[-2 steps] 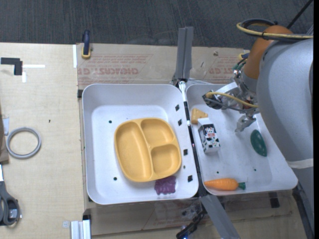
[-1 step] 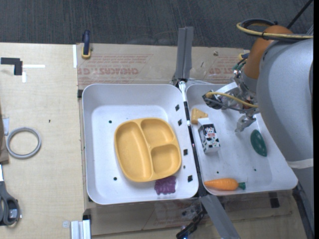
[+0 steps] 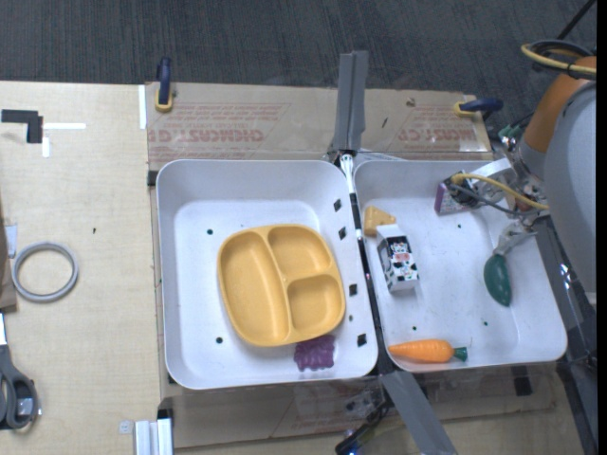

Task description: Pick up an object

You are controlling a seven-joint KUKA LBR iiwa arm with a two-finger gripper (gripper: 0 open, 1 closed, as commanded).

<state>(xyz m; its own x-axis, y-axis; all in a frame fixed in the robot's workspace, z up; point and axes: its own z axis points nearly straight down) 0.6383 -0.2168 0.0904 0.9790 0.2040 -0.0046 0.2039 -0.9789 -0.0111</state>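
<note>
Arm reached in from right over the right bin (image 3: 531, 349); gripper (image 3: 510, 240) sat just above the dark green object (image 3: 498, 281) near that bin's right wall. Couldn't tell jaw state. Right bin also held milk carton (image 3: 399, 262), cheese wedge (image 3: 378, 219), carrot (image 3: 427, 351). Left bin (image 3: 190, 197): yellow divided plate (image 3: 281, 283), purple grapes (image 3: 315, 353).

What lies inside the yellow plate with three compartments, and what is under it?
All three compartments of the yellow plate look bare. It rests on the left bin floor. A purple object touches its near edge and may reach partly under it. Whatever else lies beneath is covered.
</note>
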